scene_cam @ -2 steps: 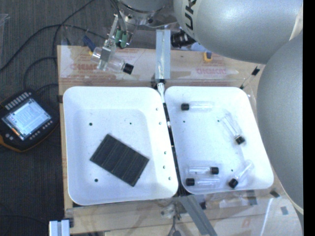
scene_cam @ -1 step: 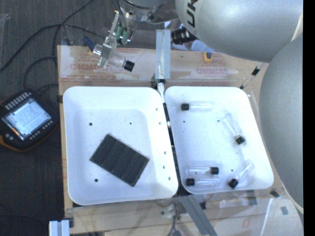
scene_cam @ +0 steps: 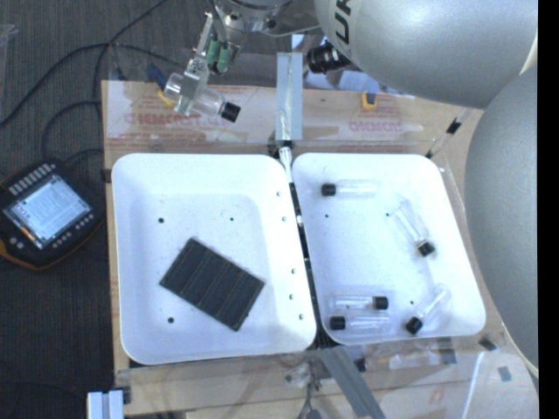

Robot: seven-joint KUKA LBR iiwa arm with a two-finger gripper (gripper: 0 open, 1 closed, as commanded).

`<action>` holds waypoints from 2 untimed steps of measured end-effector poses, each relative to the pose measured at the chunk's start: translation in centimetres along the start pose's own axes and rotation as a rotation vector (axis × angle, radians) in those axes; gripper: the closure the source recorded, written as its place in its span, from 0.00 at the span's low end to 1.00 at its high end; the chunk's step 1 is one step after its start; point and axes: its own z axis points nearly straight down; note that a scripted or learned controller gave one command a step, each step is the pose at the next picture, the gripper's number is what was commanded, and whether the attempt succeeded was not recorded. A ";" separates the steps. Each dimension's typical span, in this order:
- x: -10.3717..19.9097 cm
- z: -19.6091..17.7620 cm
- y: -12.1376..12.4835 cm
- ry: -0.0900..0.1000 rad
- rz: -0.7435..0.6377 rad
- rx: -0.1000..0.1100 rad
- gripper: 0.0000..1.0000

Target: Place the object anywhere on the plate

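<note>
The plate (scene_cam: pixel 212 284) is a dark ribbed rectangle lying at a slant on the floor of the left white bin (scene_cam: pixel 131 234). My gripper (scene_cam: pixel 187 86) hangs high over the bench's back edge, beyond the left bin's far rim, well away from the plate. It is shut on a clear vial (scene_cam: pixel 212 106) with a black cap, which sticks out to the right of the fingers. The grey arm fills the top right.
The right bin (scene_cam: pixel 371 243) holds several more clear black-capped vials, such as one near its back (scene_cam: pixel 348 188) and one at the front (scene_cam: pixel 360 302). A metal post (scene_cam: pixel 288 103) stands behind the seam between the bins. A teach pendant (scene_cam: pixel 45 212) lies left of the bench.
</note>
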 end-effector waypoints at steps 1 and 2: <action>-0.1 -0.9 0.1 -0.003 0.001 0.000 1.00; -0.1 -1.9 0.1 -0.007 0.002 -0.001 1.00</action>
